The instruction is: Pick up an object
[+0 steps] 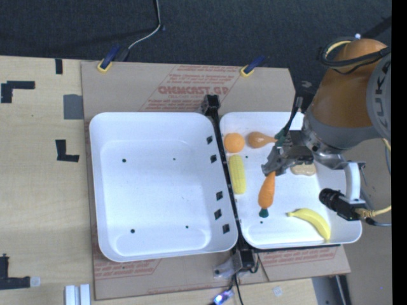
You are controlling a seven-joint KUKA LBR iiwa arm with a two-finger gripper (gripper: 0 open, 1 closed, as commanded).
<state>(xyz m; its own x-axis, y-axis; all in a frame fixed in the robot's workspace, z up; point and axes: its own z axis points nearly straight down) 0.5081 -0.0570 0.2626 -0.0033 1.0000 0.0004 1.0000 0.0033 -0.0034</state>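
Observation:
In the right bin (337,237), my gripper (278,165) hangs over the middle. An orange carrot (267,193) with a green tip lies just below it, its upper end touching the gripper's lower edge. Whether the carrot is gripped is hidden by the gripper body. To the left, a yellow corn cob (238,174) lies along the bin's left wall, with an orange ball (233,142) above it. A tan pear-shaped object (259,139) lies up and left of the gripper. A banana (311,222) lies at the bin's near right. A pale beige piece (305,168) peeks out from under the wrist.
The left bin (102,170) stands beside the right one, divided by a black clip strip (220,170). Both rest on a cardboard sheet (191,88). The arm's grey and orange body (346,100) overhangs the right bin's far right side.

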